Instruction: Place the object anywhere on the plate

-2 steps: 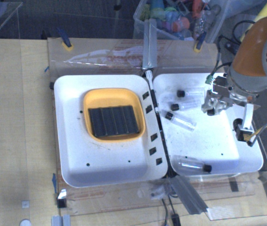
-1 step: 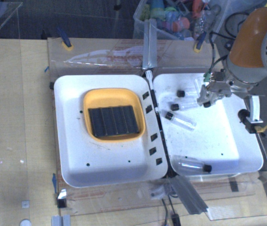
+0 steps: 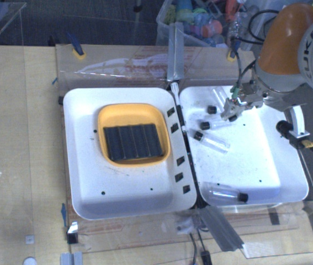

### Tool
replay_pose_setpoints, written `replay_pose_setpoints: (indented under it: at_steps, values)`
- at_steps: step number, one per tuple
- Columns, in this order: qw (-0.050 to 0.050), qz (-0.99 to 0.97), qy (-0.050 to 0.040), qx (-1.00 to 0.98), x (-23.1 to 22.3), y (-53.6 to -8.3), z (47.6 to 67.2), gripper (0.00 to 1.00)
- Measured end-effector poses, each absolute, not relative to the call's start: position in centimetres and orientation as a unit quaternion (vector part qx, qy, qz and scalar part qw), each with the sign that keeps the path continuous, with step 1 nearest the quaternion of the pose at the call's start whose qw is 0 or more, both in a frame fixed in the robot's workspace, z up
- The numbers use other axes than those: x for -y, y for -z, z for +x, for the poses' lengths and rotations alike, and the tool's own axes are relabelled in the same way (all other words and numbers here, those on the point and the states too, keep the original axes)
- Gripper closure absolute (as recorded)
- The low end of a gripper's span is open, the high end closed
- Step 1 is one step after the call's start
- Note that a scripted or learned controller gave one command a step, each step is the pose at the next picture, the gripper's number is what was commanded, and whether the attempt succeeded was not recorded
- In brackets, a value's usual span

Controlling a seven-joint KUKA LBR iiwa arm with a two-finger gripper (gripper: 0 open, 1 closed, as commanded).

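Note:
A yellow plate [image 3: 105, 116] sits in the left bin [image 3: 79, 192]. A dark ridged rectangular block [image 3: 132, 142] lies flat on it. In the right bin [image 3: 266, 170] lie several clear tubes with black caps: one [image 3: 217, 124] just below the gripper, one [image 3: 215, 143] near the divider and one [image 3: 226, 192] at the front edge. My gripper [image 3: 233, 109] hangs low over the back of the right bin, right above the nearest tube. Whether anything is between its tips is hidden.
Another clear tube [image 3: 218, 96] lies at the back of the right bin, left of the gripper. A raised divider with black clips [image 3: 179, 148] separates the bins. A clear box of coloured toys [image 3: 211, 7] stands behind the bench.

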State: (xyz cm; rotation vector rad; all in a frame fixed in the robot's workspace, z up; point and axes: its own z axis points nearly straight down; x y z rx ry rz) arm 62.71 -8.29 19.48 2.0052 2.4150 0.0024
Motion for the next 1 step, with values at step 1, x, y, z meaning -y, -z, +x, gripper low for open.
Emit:
replay_pose_setpoints:
  at_steps: [1]
  values:
    - [0.002, 0.580, -0.0010, -0.814, 6.58, -20.88, 64.18, 1.00]
